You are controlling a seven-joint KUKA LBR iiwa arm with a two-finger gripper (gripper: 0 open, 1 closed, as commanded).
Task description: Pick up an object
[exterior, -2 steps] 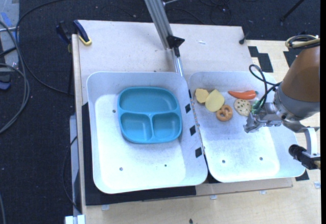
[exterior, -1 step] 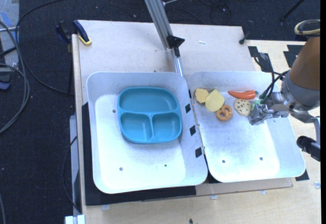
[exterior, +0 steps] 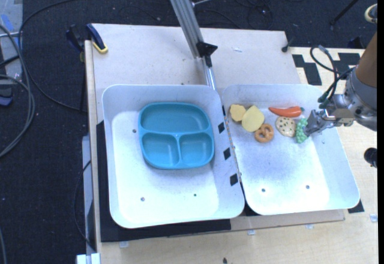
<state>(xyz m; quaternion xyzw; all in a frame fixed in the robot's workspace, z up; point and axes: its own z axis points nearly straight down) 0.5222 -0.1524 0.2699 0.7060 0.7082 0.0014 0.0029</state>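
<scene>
In the right bin (exterior: 294, 182) a cluster of toy foods lies along the far wall: two yellow pieces (exterior: 248, 116), a brown pretzel (exterior: 264, 133), an orange-red carrot (exterior: 285, 111), a speckled round cookie (exterior: 286, 126) and a green bunch of grapes (exterior: 300, 129). My gripper (exterior: 314, 124) reaches in from the right, low at the bin's right side, its tips right beside the green grapes. Nothing shows between the tips.
The left bin (exterior: 126, 191) holds a blue divided plate (exterior: 176, 135). A metal pole (exterior: 183, 8) slants down from the top to the bench between the bins. Cables lie on the dark floor around the bench.
</scene>
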